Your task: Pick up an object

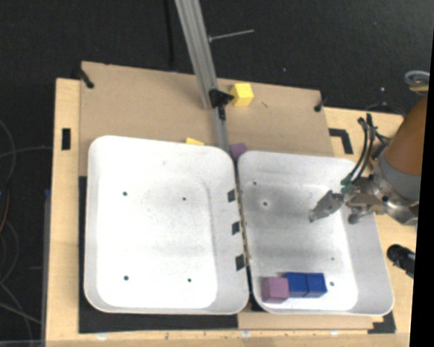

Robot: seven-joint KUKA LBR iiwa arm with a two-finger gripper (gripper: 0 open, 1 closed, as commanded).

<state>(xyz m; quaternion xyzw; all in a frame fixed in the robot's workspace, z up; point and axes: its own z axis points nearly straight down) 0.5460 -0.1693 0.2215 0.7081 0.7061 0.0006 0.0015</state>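
Observation:
A blue block (305,284) and a purple block (274,288) lie side by side, touching, at the front edge of the right bin (287,234). My gripper (339,210) hovers over the right bin's far right part, well behind the two blocks. Its two fingers stand apart and open, with nothing between them. The arm with its orange band (408,143) comes in from the right.
The left bin (153,224) sits beside the right one. A yellow block (243,94) lies on the brown board behind the bins, and a small yellow piece (195,141) and a purple piece (237,150) sit at the bins' back rims. A slanted metal rail (201,48) crosses there.

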